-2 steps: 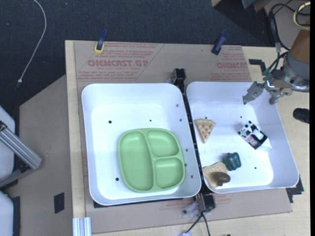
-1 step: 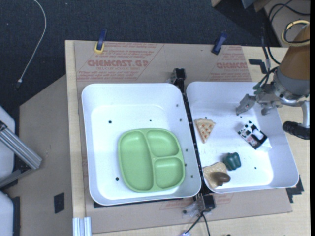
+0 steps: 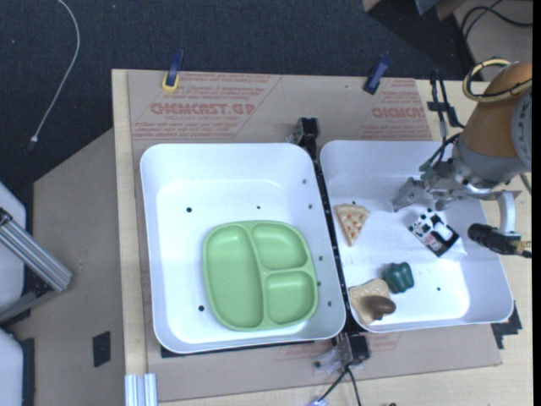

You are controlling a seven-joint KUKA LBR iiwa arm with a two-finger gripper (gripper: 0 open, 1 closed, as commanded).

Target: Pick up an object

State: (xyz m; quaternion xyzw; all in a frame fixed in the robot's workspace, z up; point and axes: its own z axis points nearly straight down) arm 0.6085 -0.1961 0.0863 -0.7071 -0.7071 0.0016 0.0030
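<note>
my grey arm's jaws (image 3: 420,194) hanging over the right white bin (image 3: 456,307), can't tell how wide they are, small black-and-white blocky object (image 3: 432,232) lying just below them, near a teal pepper-like toy (image 3: 398,277)

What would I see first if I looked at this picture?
The big green divided plate in the left bin jumps out first. Next comes the robot arm reaching into the right bin, its gripper low above the bin floor. Nearby lie a toy pizza slice and a small dark green toy.
</note>
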